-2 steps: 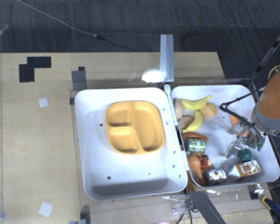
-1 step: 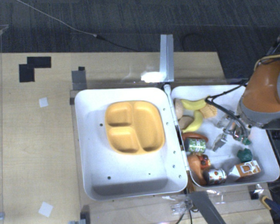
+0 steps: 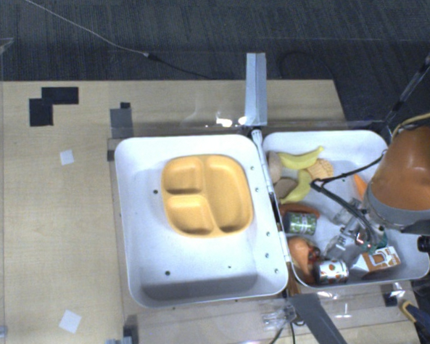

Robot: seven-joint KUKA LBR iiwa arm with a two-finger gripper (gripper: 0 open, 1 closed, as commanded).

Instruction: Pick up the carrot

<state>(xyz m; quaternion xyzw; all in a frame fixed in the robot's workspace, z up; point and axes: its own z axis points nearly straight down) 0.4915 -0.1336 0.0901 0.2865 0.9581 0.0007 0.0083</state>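
You see the gripper low in the right bin, just above a dark can and right of a green can. Two bananas lie near that bin's far wall; a yellow tray sits in the left bin, and an orange sliver, perhaps the carrot, shows beside the arm

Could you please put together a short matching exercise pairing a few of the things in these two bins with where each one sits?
Things:
1. yellow divided plate
2. banana
3. green can
4. gripper

Places:
A. near the back edge of the right bin
B. low over the items at the front of the right bin
C. middle of the left bin
D. just right of the wall between the bins, about halfway down

Pairs: 1-C, 2-A, 3-D, 4-B
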